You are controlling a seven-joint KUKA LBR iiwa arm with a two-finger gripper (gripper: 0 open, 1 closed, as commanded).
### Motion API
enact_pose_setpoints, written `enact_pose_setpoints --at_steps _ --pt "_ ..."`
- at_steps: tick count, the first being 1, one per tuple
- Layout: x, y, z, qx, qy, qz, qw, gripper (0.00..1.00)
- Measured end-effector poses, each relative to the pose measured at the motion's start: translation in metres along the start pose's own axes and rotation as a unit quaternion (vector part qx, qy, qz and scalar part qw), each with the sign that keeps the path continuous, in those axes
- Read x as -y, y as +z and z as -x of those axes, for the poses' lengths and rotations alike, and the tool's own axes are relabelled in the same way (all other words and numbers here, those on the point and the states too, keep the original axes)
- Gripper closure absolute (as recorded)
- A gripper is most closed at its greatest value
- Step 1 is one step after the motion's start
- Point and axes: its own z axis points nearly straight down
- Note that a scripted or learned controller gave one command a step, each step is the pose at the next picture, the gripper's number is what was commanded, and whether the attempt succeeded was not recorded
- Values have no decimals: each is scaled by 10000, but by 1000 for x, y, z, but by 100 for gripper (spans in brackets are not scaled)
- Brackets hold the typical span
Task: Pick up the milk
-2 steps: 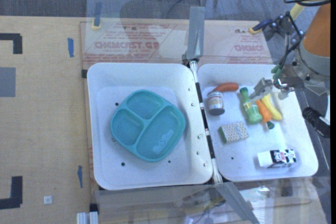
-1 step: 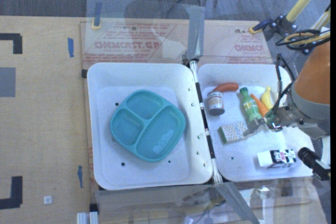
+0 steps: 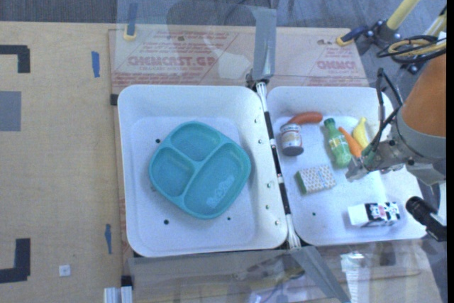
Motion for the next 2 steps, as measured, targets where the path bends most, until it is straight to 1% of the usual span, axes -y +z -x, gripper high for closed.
enact_pose_setpoints --at_steps 1,2 --pt "0 0 0 -1 0 -1 10000 0" --pt "-78 21 -21 1 -359 0 9994 0"
